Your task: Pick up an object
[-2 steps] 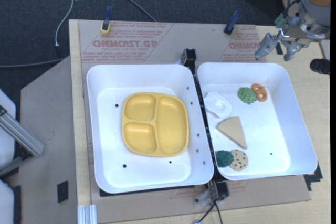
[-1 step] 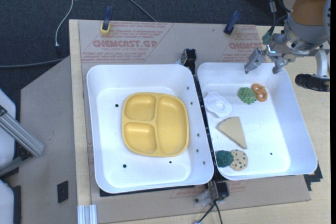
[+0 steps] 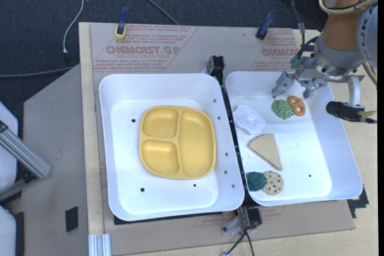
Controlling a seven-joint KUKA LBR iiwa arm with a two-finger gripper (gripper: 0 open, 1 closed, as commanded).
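Right now we see the gripper (image 3: pixel 295 88) in the right bin (image 3: pixel 336 159), fingers spread, nothing between them. Pretzel (image 3: pixel 296 105) and green piece (image 3: pixel 281 108) lie just below its tips, side by side; we judge a short straight drop reaches either.

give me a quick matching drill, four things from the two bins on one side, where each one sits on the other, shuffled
Things:
1. yellow divided plate
2. pretzel
3. tan wedge
4. spotted cookie

Places:
A. middle of the right bin
B. left bin
C. right bin's near edge, beside a dark green piece
D. just under the pincer

Pairs: 1-B, 2-D, 3-A, 4-C
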